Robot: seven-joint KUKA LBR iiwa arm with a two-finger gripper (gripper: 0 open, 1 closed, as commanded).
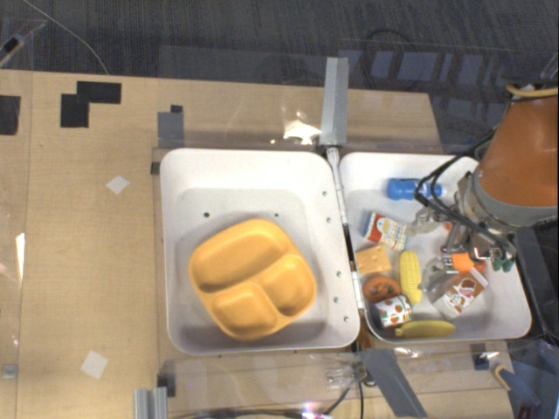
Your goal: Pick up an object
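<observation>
1. Arm [524, 160] reaches in from the right, over the right bin [367, 168]; gripper [447, 267] sits low among the clutter at mid-right of that bin.
2. Gripper state — cannot tell; the metal parts blur into the items beneath, nothing visibly between them.
3. Candidates all in the right bin: blue item [403, 188] near the back, small carton [384, 230], cheese-like block [373, 260], corn cob [409, 275], can [390, 311], banana [424, 328] at the front, red-and-white packet [463, 293] just beside the gripper.
4. Left bin [183, 177] holds a yellow divided tray [251, 276].
5. Progress, as a judgement — at the reach/grasp stage; no object looks lifted. Left to do: secure a grip, raise it clear.
</observation>
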